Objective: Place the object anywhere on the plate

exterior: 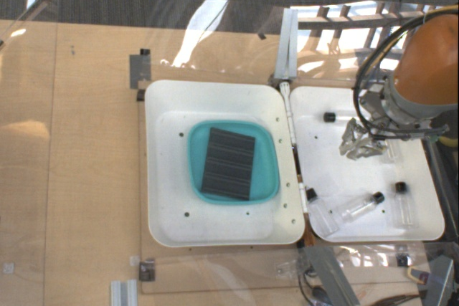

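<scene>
Camera view: one dark block (229, 163) on one teal plate (270, 175)

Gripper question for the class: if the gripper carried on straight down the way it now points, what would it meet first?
Probably the bare floor of the right bin. The gripper points down at it, with the clear vials lying nearer the camera; depth is hard to judge from above.
</scene>
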Robot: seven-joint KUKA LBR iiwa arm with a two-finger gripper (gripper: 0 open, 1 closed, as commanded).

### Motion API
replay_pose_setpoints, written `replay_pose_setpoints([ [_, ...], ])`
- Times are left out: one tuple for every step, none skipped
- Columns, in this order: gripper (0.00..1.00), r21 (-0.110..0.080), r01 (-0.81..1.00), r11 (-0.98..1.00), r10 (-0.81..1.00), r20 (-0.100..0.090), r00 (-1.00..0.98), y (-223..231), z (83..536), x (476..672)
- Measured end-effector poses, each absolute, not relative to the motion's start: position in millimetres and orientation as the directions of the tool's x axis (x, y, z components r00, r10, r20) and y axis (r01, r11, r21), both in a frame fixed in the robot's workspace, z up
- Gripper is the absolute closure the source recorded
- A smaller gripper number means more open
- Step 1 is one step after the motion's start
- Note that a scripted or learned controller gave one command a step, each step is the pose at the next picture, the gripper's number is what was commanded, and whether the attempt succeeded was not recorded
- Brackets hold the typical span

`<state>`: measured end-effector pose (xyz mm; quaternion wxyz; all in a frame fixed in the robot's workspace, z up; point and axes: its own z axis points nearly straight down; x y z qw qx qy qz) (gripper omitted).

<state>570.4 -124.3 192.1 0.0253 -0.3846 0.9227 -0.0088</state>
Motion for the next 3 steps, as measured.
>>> replay_pose_setpoints([
  [1.0,-0.005,-0.8,0.6,-0.8,-0.007,-0.6,-31,186,501.4],
  [0.0,-0.006,-0.8,0.6,-0.8,-0.007,-0.6,-31,186,501.5],
  [0.0,-0.014,-0.86,0.509,-0.861,-0.008,-0.509,-66,407,516.4],
])
